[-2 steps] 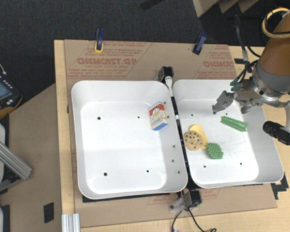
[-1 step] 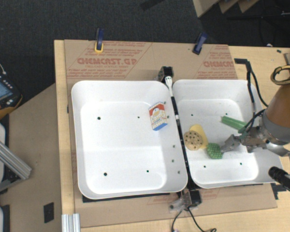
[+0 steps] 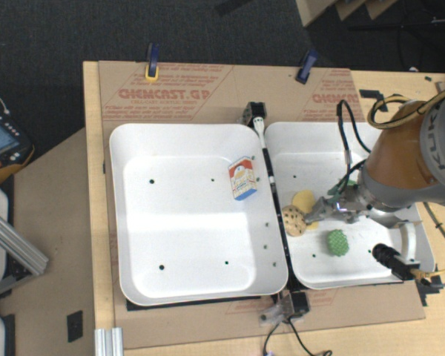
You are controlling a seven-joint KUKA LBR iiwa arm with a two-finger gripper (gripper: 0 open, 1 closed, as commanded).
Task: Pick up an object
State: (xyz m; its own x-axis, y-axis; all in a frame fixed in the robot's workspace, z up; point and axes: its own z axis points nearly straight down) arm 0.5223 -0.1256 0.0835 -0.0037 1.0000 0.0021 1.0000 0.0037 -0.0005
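Observation:
In the right bin my gripper hangs low near the left wall, reaching in from the right. Just left of it lies a tan speckled round piece, very close to the gripper tip or touching it. A yellow lump sits just above that piece. Below and to the right of the gripper rests a green bumpy ball. Over in the left bin, a small white carton with red and blue print lies near the upper right corner.
The two bins meet at a ridge close to the tan piece. They stand on a brown cardboard sheet held by clips at the back. The arm's orange and grey body covers the right bin's right side.

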